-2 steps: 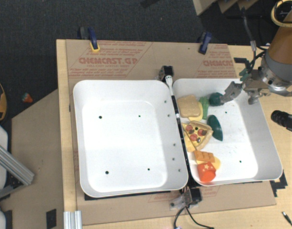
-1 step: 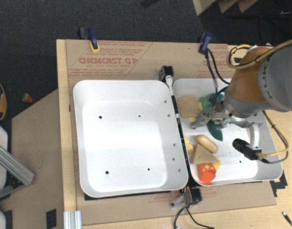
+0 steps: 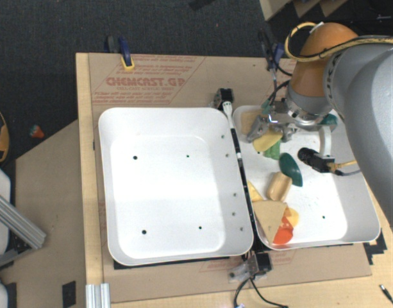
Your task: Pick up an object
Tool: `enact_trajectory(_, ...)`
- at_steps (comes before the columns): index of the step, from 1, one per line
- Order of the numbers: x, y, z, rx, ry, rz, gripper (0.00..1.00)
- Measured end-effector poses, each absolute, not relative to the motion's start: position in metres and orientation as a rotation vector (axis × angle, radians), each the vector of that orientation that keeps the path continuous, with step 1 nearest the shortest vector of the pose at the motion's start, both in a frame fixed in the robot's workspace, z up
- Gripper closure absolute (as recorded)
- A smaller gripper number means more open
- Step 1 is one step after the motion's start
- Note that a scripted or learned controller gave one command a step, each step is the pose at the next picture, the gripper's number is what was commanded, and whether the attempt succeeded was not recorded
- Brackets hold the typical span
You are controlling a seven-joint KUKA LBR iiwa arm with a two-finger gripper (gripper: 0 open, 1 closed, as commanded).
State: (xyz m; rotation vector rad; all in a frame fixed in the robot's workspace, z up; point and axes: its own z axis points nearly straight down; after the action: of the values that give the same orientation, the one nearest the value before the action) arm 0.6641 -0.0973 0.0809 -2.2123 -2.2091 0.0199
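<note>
The grey arm (image 3: 369, 101) is reaching in over the right-hand bin (image 3: 350, 226), its orange band (image 3: 318, 47) sitting above the wrist. The end effector (image 3: 273, 126) is hanging low at the far-left corner of that bin, right over a yellow piece (image 3: 268, 142) that is lying just beneath it. Whether that piece is actually between the fingers is unclear, and I cannot tell how far apart they are standing, since the wrist and cables are covering them.

The rest of the objects are all lying in the right-hand bin, nearer the camera than the end effector. A dark green piece (image 3: 290, 169) is resting just beside the yellow one, touching or nearly touching a tan block (image 3: 279, 186) below it. Nearer still, a tan wedge (image 3: 269, 215) is sitting against the bin's near-left corner, with an orange-red piece (image 3: 284, 231) lying on its right edge. A small yellow sliver (image 3: 253, 192) is lying by the bin's left wall.

The left-hand bin (image 3: 113, 172) is sitting beside the right-hand bin on the tabletop (image 3: 87, 95), their rims touching.
</note>
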Motion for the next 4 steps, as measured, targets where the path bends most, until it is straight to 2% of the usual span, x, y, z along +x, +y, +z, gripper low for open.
enact_trajectory(1,0.667,-0.097,0.097,-2.222,-2.224,-0.001,1.00)
enact_trajectory(2,0.668,-0.097,0.107,-2.223,-2.226,-0.003,1.00)
enact_trajectory(3,0.654,-0.094,0.084,-2.221,-2.220,0.002,1.00)
enact_trajectory(4,0.659,-0.022,0.193,-2.218,-2.237,-0.018,1.00)
